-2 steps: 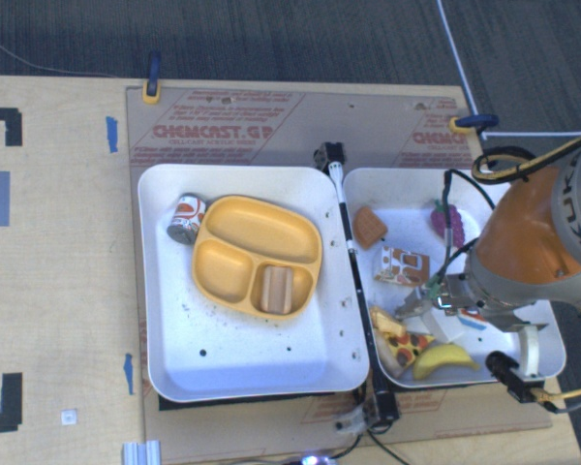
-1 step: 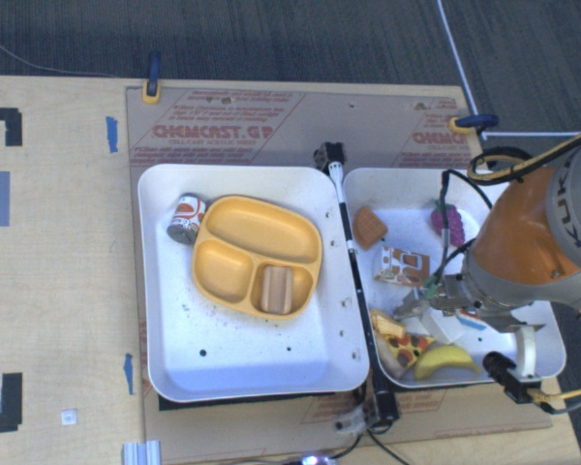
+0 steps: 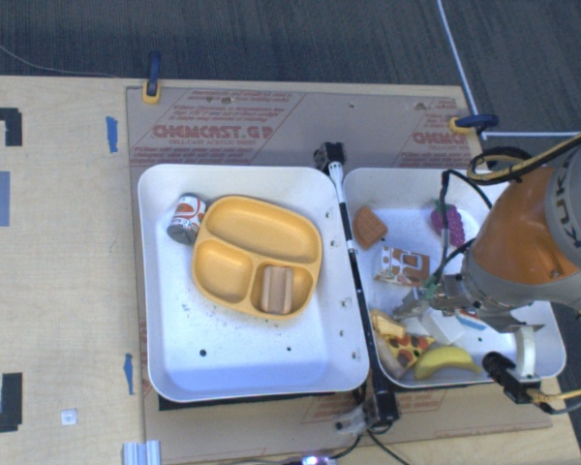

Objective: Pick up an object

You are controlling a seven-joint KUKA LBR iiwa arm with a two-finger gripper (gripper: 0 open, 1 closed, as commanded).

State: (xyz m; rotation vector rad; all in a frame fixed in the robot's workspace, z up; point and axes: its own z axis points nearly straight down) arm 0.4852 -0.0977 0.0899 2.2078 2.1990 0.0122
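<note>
From my remote station I observed the arm [image 3: 537, 231] reaching in from the right over the right bin [image 3: 552, 356]. The end effector [image 3: 428, 301] sat low in that bin's front half, among the clutter; I could not tell whether it was spread or pressed together, and nothing was visibly pinched in it. Just in front of it lay a banana [image 3: 443, 360] beside a mixed yellow-and-red item [image 3: 397, 337]. Further back in the same bin I noted a brown block [image 3: 370, 227], a small printed packet [image 3: 404, 265] and a purple object [image 3: 447, 223]. The left bin [image 3: 242, 366] held a yellow divided tray [image 3: 257, 255] with a tan piece [image 3: 276, 289] in one compartment, and a small can [image 3: 185, 218] touching the tray's left edge.
</note>
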